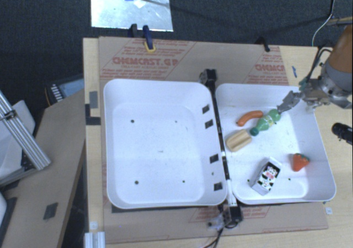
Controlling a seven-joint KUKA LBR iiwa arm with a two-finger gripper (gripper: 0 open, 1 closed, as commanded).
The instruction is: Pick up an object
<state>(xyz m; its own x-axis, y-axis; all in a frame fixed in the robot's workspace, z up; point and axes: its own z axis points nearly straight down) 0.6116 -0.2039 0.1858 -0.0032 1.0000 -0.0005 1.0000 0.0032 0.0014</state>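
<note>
The left bin (160, 142) offers open floor from wall to wall. In the right bin (314, 147), a sausage (250, 116), green bottle (266, 121), bread roll (238, 140), milk carton (267, 177) and strawberry (299, 162) crowd the middle; its far-right corner and near-left edge stay passable.

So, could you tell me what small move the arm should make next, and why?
Probably a short descent onto the green bottle. The gripper sits in the right bin, at the bottle's upper right end, with nothing visibly between its fingers. The orange sausage and bread roll lie close beside the bottle, so keep it careful.
</note>
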